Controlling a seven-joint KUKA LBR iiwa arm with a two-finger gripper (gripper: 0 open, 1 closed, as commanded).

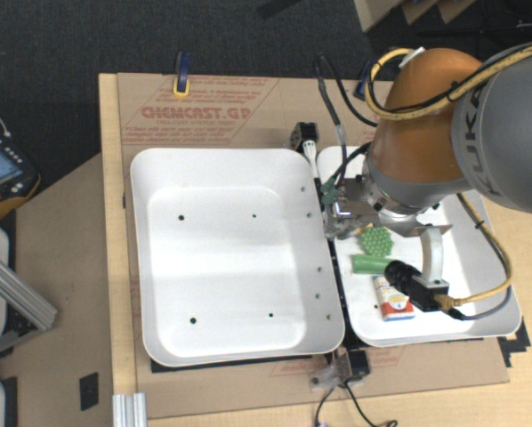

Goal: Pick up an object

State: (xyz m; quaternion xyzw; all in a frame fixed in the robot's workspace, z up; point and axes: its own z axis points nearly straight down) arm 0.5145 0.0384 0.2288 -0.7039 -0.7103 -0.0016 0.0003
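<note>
The grey and orange robot arm [426, 140] hangs over the right white plastic bin [502, 314]. A bumpy green toy [375, 238] lies there, just beside a green block [367, 264]. I cannot tell how the fingers stand. Go straight down on one toy only.

Item count: 2 white bins, the left bin [221, 256] and the right bin [444, 326]. Loose items: 1 green knobbly ball [375, 238], 1 green block [367, 264], 1 red-and-white packet [396, 306].
</note>
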